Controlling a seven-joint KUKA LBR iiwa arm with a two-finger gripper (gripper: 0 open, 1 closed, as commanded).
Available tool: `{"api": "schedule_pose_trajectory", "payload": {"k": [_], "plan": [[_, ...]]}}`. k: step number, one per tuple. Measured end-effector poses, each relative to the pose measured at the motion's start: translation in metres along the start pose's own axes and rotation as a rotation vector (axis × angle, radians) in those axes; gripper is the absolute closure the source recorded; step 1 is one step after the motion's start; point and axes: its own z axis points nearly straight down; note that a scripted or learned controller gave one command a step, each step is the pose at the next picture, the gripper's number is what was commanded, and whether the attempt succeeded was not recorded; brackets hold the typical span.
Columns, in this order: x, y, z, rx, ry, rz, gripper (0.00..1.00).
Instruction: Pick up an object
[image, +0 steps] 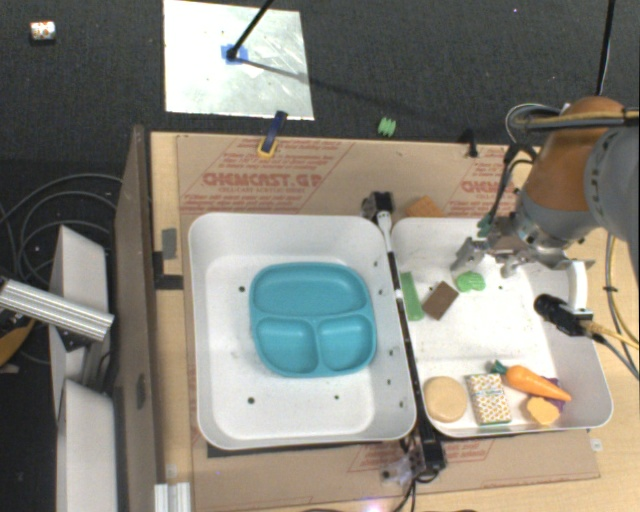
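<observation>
gripper: (487, 256) it's over the upper part of the right bin (590, 395), coming in from the right. Fingers look spread apart with nothing between them, as far as I can make out from this slanted angle.

closest target: small green piece (471, 282), sitting just below the fingers and a touch toward the left one. That's my guess for what it's going for, since it only needs a short drop.

next closest: brown block (440, 299), down and to the left of the green piece, lying tilted with its long axis running diagonal.

divider side: a green stick (410, 296) lies along the right bin's left wall, long axis roughly up-down in view.

far stuff: carrot (536, 381), round biscuit (446, 398), patterned pack (488, 398) and an orange chunk (542, 410), all bunched at the near edge, well apart from the gripper.

left bin: (230, 240) holds a blue tray (312, 318) with three compartments.

writing: the cardboard (300, 165) under the bins reads something like "CHEMCAST GP" in red, repeated on the right side but partly hidden. Print on the patterned pack is too small to read.
</observation>
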Motion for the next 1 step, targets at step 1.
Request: {"api": "schedule_pose_trajectory", "payload": {"k": [1], "plan": [[-0.0038,0.0473,0.0532,-0.009,0.0,-0.006,0.0]]}}
